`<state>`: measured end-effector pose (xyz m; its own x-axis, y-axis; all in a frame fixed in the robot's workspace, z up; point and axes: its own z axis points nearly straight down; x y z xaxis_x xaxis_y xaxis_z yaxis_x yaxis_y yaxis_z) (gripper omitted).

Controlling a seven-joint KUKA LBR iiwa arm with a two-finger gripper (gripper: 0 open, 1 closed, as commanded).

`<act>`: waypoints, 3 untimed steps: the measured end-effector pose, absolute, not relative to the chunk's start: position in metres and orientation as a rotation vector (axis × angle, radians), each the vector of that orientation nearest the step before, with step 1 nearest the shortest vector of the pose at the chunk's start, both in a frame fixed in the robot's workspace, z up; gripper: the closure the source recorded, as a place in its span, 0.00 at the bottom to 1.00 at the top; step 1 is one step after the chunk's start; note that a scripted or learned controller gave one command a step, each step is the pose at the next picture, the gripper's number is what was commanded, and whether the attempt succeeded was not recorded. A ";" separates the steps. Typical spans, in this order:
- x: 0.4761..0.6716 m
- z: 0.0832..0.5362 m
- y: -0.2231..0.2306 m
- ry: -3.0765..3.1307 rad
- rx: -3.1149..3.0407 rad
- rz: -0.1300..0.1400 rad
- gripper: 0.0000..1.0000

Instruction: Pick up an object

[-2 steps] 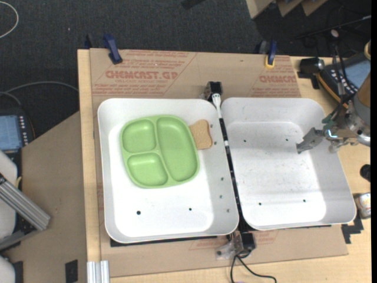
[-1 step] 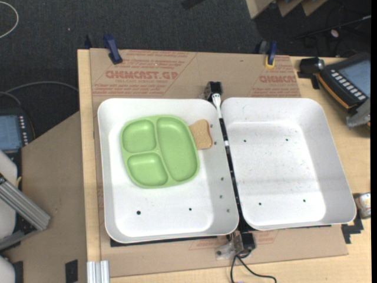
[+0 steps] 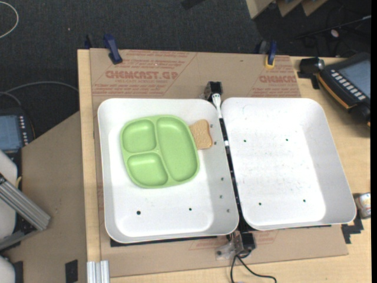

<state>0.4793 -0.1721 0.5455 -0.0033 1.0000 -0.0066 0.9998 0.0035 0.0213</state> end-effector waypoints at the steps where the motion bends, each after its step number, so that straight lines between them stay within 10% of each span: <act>1: 0.479 0.535 0.014 2.245 2.203 0.002 0.00; 2: 0.479 0.535 0.118 2.237 2.207 0.004 0.00; 3: 0.480 0.546 0.111 2.221 2.218 0.008 1.00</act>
<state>0.4798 0.1112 0.5462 -0.0011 1.0000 0.0013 1.0000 0.0011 0.0056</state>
